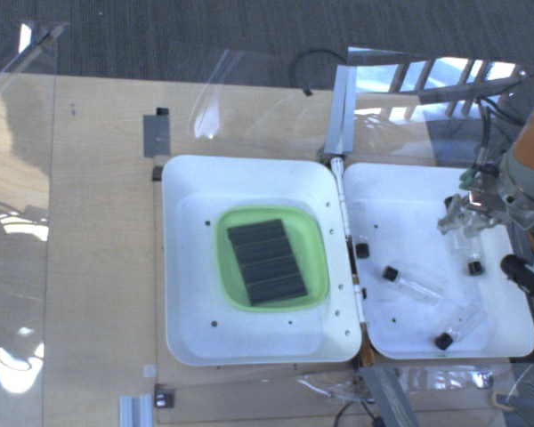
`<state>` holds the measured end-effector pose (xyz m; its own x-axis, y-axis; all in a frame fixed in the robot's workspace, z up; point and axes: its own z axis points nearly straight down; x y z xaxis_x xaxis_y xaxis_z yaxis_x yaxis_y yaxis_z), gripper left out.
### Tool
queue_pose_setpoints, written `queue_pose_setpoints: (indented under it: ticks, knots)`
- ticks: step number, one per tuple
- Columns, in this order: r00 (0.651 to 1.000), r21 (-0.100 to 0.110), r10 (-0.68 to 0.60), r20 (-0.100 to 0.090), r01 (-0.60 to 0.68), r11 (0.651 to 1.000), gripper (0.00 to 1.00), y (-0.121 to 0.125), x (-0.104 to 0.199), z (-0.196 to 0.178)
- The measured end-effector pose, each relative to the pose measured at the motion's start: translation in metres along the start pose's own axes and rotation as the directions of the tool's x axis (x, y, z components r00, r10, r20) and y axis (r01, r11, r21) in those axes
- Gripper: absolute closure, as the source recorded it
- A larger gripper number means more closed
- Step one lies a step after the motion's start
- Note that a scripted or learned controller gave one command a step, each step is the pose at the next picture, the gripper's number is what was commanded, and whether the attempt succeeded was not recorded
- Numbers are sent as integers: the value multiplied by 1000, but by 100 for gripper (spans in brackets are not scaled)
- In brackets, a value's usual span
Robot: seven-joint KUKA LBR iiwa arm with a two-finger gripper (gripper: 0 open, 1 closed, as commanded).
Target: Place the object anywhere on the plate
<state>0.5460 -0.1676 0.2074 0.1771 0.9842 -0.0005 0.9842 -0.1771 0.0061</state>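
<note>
A green square plate [314, 254] sits in the left white bin [187, 238]. A dark grey ribbed rectangular block [266, 261] lies flat on the plate, slightly turned. My gripper [467, 216] hangs over the right part of the right white bin [392, 185], far to the right of the plate. Directly below it a small clear vial with a black cap [473, 262] rests on the bin floor.
In the right bin lie a clear vial with a black cap [409, 283], another capped vial [458, 326] near the front right, and a small black piece [362, 250] by the left wall. A metal post [341, 114] stands behind the bins.
</note>
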Motion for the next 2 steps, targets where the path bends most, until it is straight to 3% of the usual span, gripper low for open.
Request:
queue_pose_setpoints:
  ticks: [1, 2]
  knots:
    - [993, 6, -121, -1, 121, 993, 100, -54, 79, 25]
    - [989, 2, -148, -2, 148, 989, 100, -45, 148, 23]
